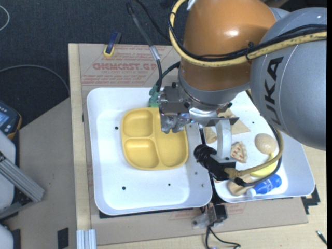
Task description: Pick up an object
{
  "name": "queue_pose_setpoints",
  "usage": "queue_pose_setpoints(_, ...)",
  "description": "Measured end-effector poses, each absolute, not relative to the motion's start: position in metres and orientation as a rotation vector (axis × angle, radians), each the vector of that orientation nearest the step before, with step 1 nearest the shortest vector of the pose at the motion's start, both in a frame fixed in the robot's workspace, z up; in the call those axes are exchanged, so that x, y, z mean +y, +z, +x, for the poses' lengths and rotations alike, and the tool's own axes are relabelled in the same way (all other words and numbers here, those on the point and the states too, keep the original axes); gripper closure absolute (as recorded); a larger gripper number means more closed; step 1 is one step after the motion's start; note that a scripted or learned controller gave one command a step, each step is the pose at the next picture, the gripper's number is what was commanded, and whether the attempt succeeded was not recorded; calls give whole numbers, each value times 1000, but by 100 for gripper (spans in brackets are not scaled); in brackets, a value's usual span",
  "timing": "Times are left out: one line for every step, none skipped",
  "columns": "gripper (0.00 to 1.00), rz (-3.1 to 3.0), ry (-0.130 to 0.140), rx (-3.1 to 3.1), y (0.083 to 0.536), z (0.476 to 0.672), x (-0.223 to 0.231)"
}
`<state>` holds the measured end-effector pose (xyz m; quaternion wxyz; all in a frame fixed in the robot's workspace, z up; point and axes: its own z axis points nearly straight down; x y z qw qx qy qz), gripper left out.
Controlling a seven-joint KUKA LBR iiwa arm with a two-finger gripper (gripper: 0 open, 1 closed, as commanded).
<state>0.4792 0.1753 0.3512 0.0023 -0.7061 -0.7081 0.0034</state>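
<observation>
A yellow divided plate (150, 140) lies in the left white bin (109, 185). The gripper (174, 122) hangs over the plate's right rim, at the seam between the two bins, under the big orange wrist band. The right bin (298, 178) holds a beige egg-shaped piece (265, 142), a tan ridged piece (238, 151), a yellow banana (262, 169), a blue bottle (267, 184) and a tan lump (236, 189). The arm hides much of the right bin.
A black cable connector (207, 158) droops from the arm over the bins' shared edge. A brown printed board (124, 64) lies behind the bins with a blue-and-yellow clip (110, 45) at its back. A grey metal rail (21, 183) sits at the far left.
</observation>
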Motion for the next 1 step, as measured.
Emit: queue_pose_setpoints(100, -2231, -16, -2221, 447, 480, 122)
